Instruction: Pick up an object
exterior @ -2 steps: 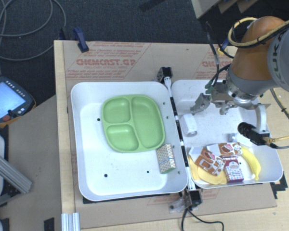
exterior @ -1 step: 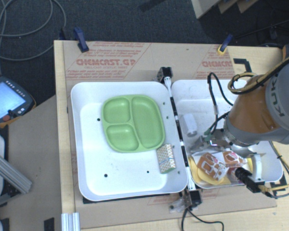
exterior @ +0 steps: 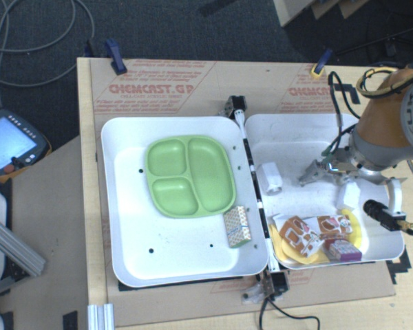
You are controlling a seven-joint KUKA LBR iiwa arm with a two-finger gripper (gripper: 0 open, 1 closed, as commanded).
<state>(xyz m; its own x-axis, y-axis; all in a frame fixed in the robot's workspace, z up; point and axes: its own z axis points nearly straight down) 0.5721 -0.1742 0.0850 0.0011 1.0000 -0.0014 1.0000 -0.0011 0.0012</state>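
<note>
Hovering over the right bin (exterior: 289,126), the gripper (exterior: 330,172) has its fingers spread, pinching nothing. A green tray (exterior: 191,176) lies in the left bin (exterior: 124,184).

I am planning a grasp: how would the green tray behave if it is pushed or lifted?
The green tray looks like thin moulded plastic, so probably light and stiff. It lies flat in the left bin, so it would likely slide, not tip. Its smooth rounded rim may slip.

The left bin (exterior: 124,205) holds a divided plate (exterior: 191,176), with a small box (exterior: 237,226) just beside its near right corner. The right bin (exterior: 289,126) holds a small block (exterior: 269,177) near the divider and, toward the front, what may be snack packets (exterior: 319,238).
</note>
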